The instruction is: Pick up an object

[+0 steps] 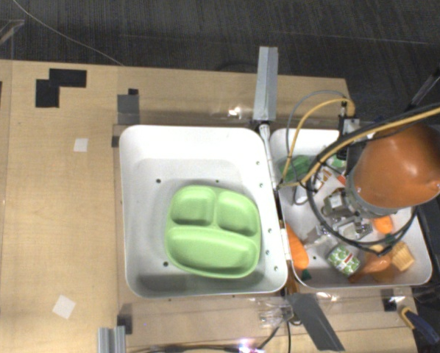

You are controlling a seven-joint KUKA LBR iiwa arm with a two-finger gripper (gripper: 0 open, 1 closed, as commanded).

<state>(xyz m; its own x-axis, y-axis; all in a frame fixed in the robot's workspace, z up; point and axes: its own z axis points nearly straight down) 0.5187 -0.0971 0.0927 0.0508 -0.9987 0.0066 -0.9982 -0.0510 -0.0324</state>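
The gripper hangs low in the right bin, likely reaching for clutter; its grip state I cannot tell.

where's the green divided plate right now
The green divided plate lies in the left bin, toward its front right part, close to the wall shared with the right bin where the arm is working.

Robot arm with a rounded, glossy orange band, a sliver of grey casing at its right, yellow and black cables looping off its left side (some thin, some thicker), a cluttered metallic gripper mount beneath
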